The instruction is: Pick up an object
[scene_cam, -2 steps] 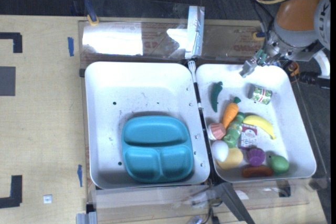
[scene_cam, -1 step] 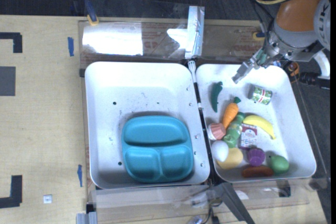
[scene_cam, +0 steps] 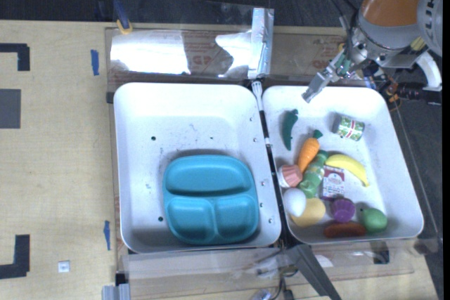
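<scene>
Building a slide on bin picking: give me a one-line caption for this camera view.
Gripper poised over the right bin's back edge, toy food heaped below; blue tray in the left bin.

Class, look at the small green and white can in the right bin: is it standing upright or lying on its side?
On its side. The can shows its label wrapped along its length, lying across the bin floor.
</scene>
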`<state>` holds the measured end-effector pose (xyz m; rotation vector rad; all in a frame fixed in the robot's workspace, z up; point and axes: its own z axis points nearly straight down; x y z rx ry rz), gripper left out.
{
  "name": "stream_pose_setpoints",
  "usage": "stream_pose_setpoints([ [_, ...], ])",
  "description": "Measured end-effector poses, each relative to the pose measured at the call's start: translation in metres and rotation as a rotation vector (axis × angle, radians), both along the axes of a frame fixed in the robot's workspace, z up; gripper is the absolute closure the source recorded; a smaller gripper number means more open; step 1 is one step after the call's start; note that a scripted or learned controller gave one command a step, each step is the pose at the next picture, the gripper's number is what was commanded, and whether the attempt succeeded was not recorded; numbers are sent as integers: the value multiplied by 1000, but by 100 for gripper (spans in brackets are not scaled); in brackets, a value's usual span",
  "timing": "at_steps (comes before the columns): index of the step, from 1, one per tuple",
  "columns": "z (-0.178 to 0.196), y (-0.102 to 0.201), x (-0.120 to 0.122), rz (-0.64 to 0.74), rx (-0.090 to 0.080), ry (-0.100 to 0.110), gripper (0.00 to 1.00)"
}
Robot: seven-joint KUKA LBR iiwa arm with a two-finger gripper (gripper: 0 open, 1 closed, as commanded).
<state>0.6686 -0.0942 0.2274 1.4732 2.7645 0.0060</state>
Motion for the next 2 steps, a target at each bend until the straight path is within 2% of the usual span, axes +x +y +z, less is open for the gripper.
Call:
stream_pose_setpoints([
  [1,-61,-59,-3,-101,1,12,0],
  [2,-140,-91,-36,77,-1,4,0],
])
